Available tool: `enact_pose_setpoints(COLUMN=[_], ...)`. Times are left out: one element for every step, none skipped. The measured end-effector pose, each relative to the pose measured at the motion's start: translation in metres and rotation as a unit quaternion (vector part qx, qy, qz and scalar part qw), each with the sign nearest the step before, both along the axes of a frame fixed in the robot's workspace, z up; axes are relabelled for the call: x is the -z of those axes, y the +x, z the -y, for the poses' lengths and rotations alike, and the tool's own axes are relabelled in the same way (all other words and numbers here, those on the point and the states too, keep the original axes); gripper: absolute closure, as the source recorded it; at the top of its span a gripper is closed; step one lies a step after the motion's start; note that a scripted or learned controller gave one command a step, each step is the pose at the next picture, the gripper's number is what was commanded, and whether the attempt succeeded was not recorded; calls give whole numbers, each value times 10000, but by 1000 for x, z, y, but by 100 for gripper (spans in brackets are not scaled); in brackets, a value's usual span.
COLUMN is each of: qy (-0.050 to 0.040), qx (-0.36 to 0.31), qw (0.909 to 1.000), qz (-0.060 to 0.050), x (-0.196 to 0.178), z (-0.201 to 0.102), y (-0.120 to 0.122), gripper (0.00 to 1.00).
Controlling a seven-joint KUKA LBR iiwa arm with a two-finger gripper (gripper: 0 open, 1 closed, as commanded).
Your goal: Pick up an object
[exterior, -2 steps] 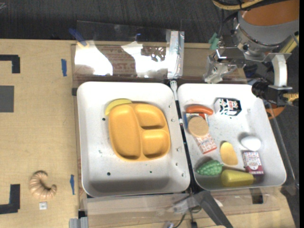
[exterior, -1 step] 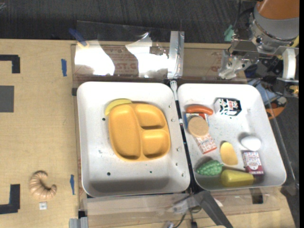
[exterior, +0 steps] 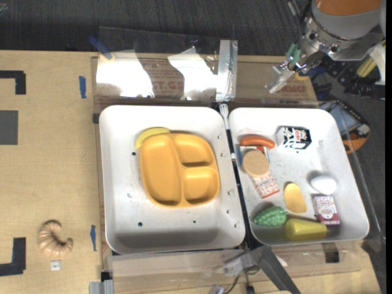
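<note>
The right bin [exterior: 343, 158] holds several small items: a red sausage [exterior: 257, 141], a round tan disc [exterior: 255, 162], a black-and-white packet [exterior: 294, 137], a red-and-white carton [exterior: 265, 185], a yellow lemon [exterior: 294, 198], a white round piece [exterior: 323, 183], a maroon box [exterior: 325, 208], a green bunch [exterior: 270, 216] and a yellow wedge [exterior: 305, 228]. In the left bin [exterior: 116, 164] lies an orange divided tray [exterior: 179, 167] with a yellow piece [exterior: 150, 135] peeking out at its back left. My gripper [exterior: 285, 73] hangs above the bench behind the right bin's back edge, with nothing seen in it.
A toy croissant [exterior: 55, 237] lies on the bench at the front left, outside the bins. Shiny clear plastic sheets [exterior: 165, 72] stand behind the left bin. Cables and arm parts crowd the back right corner.
</note>
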State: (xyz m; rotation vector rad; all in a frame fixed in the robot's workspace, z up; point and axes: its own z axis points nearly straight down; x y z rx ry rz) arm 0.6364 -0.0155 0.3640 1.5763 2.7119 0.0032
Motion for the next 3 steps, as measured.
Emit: enact_pose_setpoints(qy=[-4, -6, 4], qx=[-1402, -3099, -3746], qw=[9901, 9508, 9272], qz=[-11, -15, -38], x=[-17, -7, 109], z=[11, 12, 14], y=[-24, -35, -157], gripper=[100, 100, 100])
